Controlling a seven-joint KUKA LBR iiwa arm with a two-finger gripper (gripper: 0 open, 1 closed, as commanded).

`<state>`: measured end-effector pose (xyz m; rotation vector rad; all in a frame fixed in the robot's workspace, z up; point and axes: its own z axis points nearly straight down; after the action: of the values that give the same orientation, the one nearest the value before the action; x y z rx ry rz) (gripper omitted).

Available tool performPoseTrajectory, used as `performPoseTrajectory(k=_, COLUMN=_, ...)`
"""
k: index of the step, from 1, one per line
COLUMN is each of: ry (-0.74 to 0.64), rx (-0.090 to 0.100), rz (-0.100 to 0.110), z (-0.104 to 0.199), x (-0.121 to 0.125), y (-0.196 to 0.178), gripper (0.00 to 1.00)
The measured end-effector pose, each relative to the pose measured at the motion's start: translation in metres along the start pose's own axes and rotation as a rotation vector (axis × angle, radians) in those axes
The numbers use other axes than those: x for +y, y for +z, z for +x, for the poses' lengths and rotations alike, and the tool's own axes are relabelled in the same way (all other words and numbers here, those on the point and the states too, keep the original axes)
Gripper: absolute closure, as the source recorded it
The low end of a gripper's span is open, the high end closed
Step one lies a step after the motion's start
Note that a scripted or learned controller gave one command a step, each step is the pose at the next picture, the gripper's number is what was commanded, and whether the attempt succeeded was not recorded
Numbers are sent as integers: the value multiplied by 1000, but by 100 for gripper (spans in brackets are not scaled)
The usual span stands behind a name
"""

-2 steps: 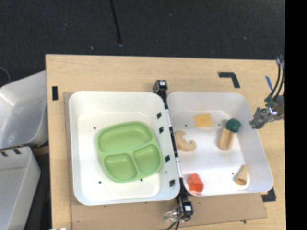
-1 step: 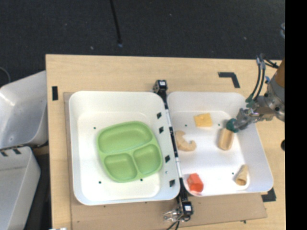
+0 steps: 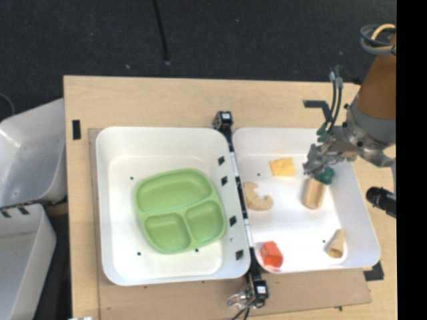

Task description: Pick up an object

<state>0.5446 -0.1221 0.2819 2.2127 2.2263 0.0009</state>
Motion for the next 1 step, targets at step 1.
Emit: performPoseTrajectory(k=1, ry=1, rx=0, rz=-1, z=42, x=14, y=3, gripper=100)
